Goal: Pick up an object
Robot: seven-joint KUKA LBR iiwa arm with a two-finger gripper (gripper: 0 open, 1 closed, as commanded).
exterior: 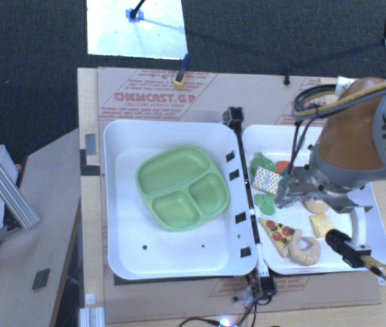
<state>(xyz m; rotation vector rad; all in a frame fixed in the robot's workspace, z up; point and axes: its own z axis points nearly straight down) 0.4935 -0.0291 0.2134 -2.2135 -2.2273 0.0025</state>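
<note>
Small toy foods lay in the right bin (382, 240): a pizza slice (278, 233) with red toppings, a pale ring-shaped pastry (305, 250) just beside it, a yellow block (320, 224), green leafy pieces (262, 163) and a speckled square packet (266, 180). The end effector (290, 191) hung low over them, near the packet; I could not tell how it was set. The left bin (121, 203) held a green divided plate (181, 187). Both bins sat on the worktop (159, 94).
</note>
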